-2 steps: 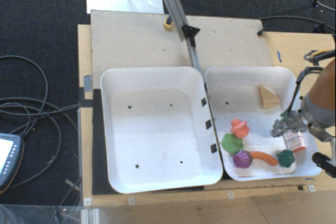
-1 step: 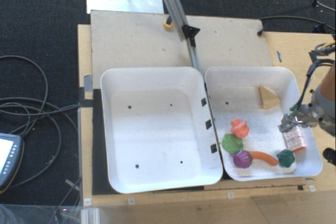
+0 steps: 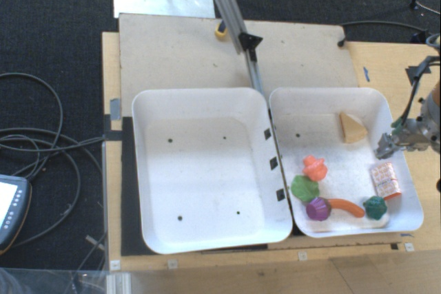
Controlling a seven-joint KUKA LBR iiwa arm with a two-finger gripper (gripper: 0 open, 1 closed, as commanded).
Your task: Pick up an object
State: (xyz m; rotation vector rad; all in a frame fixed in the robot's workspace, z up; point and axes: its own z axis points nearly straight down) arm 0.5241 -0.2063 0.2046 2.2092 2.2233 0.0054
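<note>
While the gripper (image 3: 386,146), its state indiscernible, hovers above it, the patterned block (image 3: 385,179) is judged light, rigid, best pinched across its narrow sides.

Both bins (image 3: 207,101) white, black dots on left floor, black tabs along shared wall. Wedge (image 3: 352,127) tan. Knobbly toy (image 3: 314,166) orange. Ball (image 3: 304,188) green. Lump (image 3: 318,208) purple. Carrot (image 3: 346,206) orange. Teal piece (image 3: 375,206) dark, spiky. Box (image 3: 385,179) pink-white checked, red base. Gripper (image 3: 387,144) grey. Bench (image 3: 289,55) pale beige.
</note>
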